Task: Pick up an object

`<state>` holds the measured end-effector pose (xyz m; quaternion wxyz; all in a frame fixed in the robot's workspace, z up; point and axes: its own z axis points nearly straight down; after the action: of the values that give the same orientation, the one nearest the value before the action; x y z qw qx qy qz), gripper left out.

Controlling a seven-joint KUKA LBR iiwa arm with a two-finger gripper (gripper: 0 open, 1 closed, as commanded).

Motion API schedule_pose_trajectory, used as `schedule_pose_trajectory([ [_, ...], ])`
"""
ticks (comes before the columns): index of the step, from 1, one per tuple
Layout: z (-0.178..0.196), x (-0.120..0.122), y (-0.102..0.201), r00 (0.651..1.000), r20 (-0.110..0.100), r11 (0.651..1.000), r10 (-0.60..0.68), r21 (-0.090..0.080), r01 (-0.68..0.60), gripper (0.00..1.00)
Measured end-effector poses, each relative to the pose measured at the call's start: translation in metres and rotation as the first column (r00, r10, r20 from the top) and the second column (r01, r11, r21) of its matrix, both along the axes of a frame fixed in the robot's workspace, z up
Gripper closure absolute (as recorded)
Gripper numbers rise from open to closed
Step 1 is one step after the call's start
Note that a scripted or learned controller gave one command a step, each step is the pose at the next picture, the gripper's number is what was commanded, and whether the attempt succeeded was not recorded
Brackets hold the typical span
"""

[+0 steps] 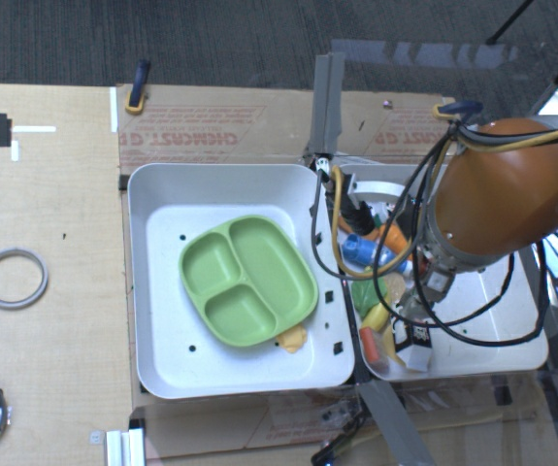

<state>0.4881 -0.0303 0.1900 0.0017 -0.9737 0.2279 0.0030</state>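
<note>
Arm (507, 187) hangs over right bin (526, 352); grip state cannot be told. Blue cup (358, 250), orange and yellow pieces piled at that bin's left side. Green divided plate (248, 280) in left bin (162, 260).

Arm (511, 187): rounded glossy orange-brown shell, grey segment beneath; black cables (424, 202) and one yellow cable looped alongside.

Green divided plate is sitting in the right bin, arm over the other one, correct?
Not quite: the camera view shows the green divided plate in the left bin. The arm hangs over the right bin, among the small items there.
</note>
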Motion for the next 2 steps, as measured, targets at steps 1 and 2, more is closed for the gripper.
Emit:
schedule_pose_trajectory([
  [1,0.036,0.005,-0.008,0.942,0.002,0.942,-0.336,-0.001,0.336,1.0],
  [2,0.0,0.004,0.018,0.811,0.0,0.811,-0.586,-0.004,0.586,1.0],
])
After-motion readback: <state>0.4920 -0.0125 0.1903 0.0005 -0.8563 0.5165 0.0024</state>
